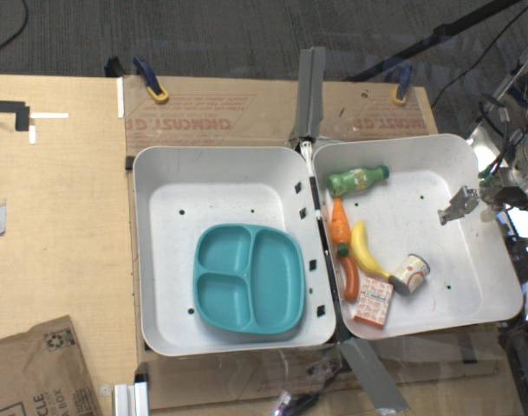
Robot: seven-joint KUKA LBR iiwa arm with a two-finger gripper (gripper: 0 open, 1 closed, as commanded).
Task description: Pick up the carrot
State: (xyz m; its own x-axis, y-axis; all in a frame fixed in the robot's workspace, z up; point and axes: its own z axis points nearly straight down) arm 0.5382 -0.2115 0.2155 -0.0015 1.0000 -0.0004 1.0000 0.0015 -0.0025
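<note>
One gripper (459,204), small grey metal two-finger type, sits over the right edge of the right shallow white plastic bin (472,302), well apart from the toys; too small and blurred to tell how far apart its tips are, and nothing is visible betw. them. Taking the small orange toy carrot (339,221) w/ green top as landmark: it lies against the bin's left wall, well left of the gripper, pointing roughly along that wall. Just above the carrot lies a green plastic bottle (356,179) on its side, cap toward the right. Just right of the carrot, touching or nearly so, is a yellow toy banana (364,250), curving down-right. Directly below the carrot is a red-brown toy sausage (350,277), approx. in line w/ it. Below-right of the carrot sits a red-and-white printed carton (374,302), and further right of that a small white cup-shaped tub (411,273) on its side. Left of the carrot, across the divider, the left white bin (159,232) holds a teal three-compartment plastic plate (249,278). Both bins rest on a brown cardboard-topped bench (55,232).
</note>
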